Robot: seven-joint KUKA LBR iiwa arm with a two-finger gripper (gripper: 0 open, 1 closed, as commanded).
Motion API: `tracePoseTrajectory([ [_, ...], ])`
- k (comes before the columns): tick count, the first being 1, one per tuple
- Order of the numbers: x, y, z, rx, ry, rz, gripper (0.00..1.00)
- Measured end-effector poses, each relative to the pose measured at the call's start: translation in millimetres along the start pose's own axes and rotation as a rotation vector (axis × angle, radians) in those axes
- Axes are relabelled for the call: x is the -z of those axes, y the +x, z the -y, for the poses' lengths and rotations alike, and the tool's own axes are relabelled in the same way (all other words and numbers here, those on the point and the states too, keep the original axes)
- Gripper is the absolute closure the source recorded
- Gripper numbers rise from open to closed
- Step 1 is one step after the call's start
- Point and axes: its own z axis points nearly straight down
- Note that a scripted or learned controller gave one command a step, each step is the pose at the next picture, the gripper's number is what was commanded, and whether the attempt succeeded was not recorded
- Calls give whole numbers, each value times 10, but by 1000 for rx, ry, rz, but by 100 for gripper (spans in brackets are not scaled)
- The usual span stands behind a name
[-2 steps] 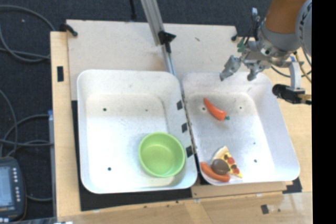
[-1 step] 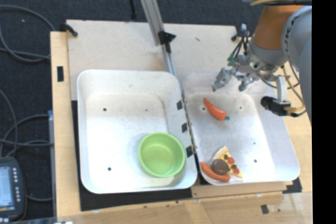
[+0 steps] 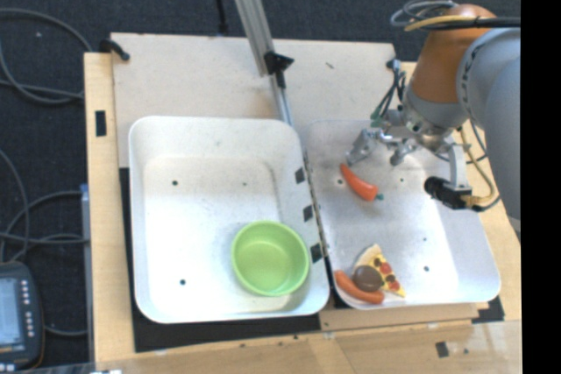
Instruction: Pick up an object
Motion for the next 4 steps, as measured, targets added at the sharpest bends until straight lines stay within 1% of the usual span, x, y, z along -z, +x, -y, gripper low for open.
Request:
tracePoseTrajectory([
  [1, 145, -3, -21, -1, -8, -1, 100],
  [2, 776, -59, 14, 0, -11, -2, 100],
  [3, 1135, -71, 3, 4, -9, -3, 100],
  [4, 1076, 512, 176, 9, -3, -4, 100],
])
